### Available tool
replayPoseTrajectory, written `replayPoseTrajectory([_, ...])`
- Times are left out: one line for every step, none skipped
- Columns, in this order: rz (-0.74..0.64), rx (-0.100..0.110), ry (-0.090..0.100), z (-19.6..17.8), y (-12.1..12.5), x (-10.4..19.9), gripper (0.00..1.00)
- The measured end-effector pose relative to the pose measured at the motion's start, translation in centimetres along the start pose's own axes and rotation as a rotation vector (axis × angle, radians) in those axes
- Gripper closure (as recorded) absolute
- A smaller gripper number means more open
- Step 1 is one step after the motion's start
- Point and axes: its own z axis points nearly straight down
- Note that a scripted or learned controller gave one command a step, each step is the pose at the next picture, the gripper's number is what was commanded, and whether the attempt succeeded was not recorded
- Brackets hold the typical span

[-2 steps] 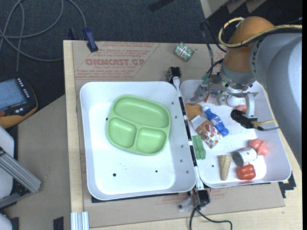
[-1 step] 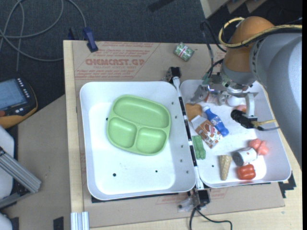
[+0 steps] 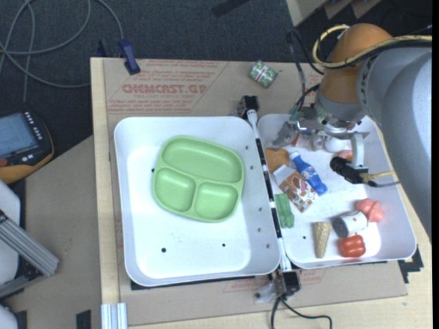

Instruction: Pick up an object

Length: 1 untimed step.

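Note:
The right bin (image 3: 398, 242) holds a jumble of small objects. Among them are a blue bottle (image 3: 309, 174), a printed snack packet (image 3: 296, 188), a brown piece (image 3: 276, 158) and a green strip (image 3: 285, 212). Nearer the front lie a toy ice-cream cone (image 3: 321, 238), a red tomato (image 3: 351, 246), a pink piece (image 3: 370, 209) and a black-and-white cylinder (image 3: 346, 223). My gripper (image 3: 312, 133) hangs low over the bin's far left corner, just above the brown piece and the bottle. The wrist and orange band hide what lies under it.
The left bin (image 3: 137, 238) holds a green divided plate (image 3: 199, 178). A small green-and-white packet (image 3: 262, 73) and a blue clip (image 3: 128, 55) lie on the bench behind the bins. A black cable (image 3: 357, 173) trails from the wrist across the right bin.

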Motion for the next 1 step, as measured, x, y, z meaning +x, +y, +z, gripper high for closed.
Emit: replayPoseTrajectory([0.000,0.000,-0.001,0.00,0.00,0.06,0.00])
